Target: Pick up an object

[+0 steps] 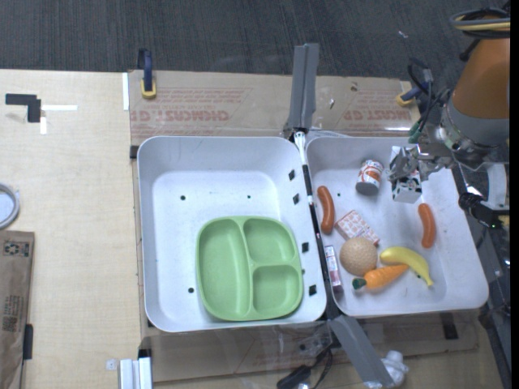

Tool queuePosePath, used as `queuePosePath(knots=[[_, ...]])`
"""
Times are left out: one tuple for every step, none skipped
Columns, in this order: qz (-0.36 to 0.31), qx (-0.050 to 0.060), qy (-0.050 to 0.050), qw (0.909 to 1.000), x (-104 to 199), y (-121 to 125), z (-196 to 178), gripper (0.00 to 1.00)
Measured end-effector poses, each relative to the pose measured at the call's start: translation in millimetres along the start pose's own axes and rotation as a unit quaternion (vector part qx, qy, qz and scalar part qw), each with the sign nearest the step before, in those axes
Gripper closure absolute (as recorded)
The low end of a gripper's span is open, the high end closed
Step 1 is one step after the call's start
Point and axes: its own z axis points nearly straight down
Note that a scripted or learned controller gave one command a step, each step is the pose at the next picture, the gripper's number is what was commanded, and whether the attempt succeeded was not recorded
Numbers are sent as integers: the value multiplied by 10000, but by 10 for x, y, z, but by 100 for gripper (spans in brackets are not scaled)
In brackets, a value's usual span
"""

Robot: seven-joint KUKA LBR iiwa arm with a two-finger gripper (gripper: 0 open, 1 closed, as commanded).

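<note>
Toy food scattered in right bin (pixel 462 294), claw (pixel 405 177) low near small can (pixel 370 175), finger spread unclear, nothing visibly held

Glossy green plastic plate (pixel 247 267), smooth white bins (pixel 154 217), probably cardboard backing (pixel 219 104).

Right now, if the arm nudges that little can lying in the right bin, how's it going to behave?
The can lies on its side, so a push would probably make it roll. It looks small, so likely light and easily sent skidding on the smooth white bin floor. Its rounded wall may slip out of a two-finger pinch.
</note>
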Motion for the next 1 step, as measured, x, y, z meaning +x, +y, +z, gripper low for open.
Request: queuePosePath(knots=[[478, 12, 3, 9989, -239, -374, 5, 100]])
